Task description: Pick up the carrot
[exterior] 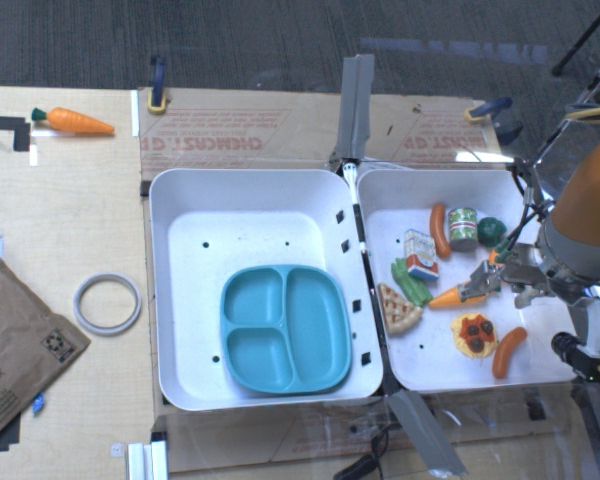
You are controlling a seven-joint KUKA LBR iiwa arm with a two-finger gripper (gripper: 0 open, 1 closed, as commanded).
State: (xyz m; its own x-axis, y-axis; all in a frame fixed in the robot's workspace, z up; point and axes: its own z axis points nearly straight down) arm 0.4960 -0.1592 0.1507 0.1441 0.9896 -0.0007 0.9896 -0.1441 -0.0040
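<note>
Honestly, your carrot (445, 297) sits mid right bin (460, 376), with the gripper (480, 289) right on its fat end.

Look at the crowd around it: green beans (412, 281) just to its left, a pizza slice (398, 307) nearer and left, a small carton (419, 249) beyond, a little pizza round (474, 334) and a sausage (507, 352) on the near right. Further back you've got another sausage (438, 229), a can (463, 226) and something dark green (491, 231). The left bin (180, 268) has a teal tray (285, 329). A second carrot (73, 121) lies outside on the bench, far left. The fingers blur into the carrot's end, so you can't tell whether they're spread or clamped. The carrot lies roughly left-right, tip pointing left.
</note>
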